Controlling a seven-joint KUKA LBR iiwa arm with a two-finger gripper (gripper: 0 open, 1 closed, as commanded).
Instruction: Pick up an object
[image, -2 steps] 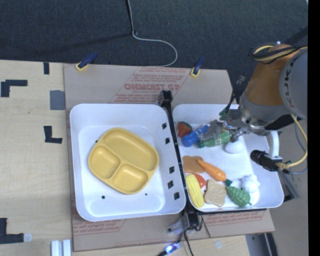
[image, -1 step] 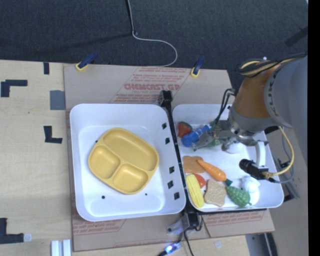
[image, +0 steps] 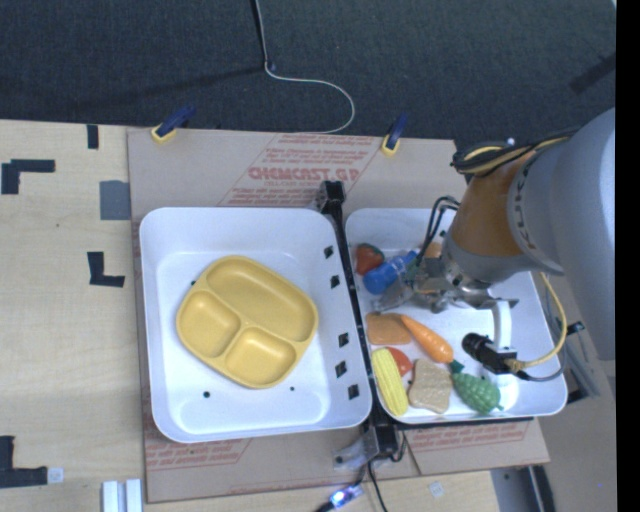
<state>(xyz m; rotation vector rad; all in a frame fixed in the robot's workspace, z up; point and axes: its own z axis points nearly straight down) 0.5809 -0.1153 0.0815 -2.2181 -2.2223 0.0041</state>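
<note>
Arm (image: 520, 215) reaches in from the right and is down over the right bin (image: 540, 400). Wrist sits above the bin's upper half. Gripper (image: 415, 285) is low, right by a blue toy (image: 385, 275) and a red-orange piece (image: 368, 258) at the bin's upper left corner. Gripper looks to be touching or just beside the blue toy, but can't tell if it's open, closed or has anything; wrist body and cables block that bit.

All candidate items are in the right bin, crowded on its left and bottom side:
- carrot (image: 425, 338), lying at a slant mid-bin, just below the gripper
- orange-tan bun shape (image: 385, 328) touching the carrot's left end
- corn cob (image: 388, 380) along the left wall
- red piece (image: 400, 360) tucked between corn and bread slice (image: 430, 388)
- green veg (image: 475, 392) at bottom right, near the bread

Left bin (image: 160, 300) has a yellow divided plate (image: 248, 320) lying flat, well apart from the arm.

My read: approach/grasp phase on the blue toy, prob chosen bc it's nearest the tool. Nothing lifted yet afaict. Risk: corner spot close to the divider wall and the red-orange piece gives little room either side, so could nudge the neighbour or pinch nothing. Carrot would be an easier target, more clear space around it.
</note>
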